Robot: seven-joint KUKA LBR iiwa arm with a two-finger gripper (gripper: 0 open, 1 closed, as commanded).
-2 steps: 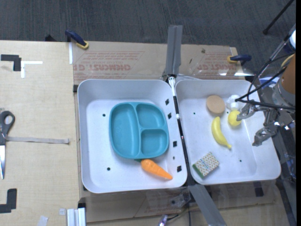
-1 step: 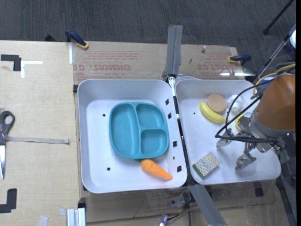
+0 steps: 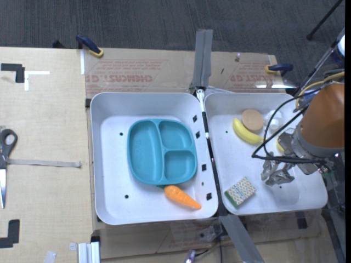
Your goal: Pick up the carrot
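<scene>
Bright, even overhead light; soft shadows, mostly sharp focus.

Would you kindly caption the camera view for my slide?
Gripper over the right bin; carrot lies in the left bin beside the tray.

carrot (image 3: 182, 197) | orange, tapered | lying flat, slanted | left bin, front edge, just beside teal tray (image 3: 162, 151)
</scene>
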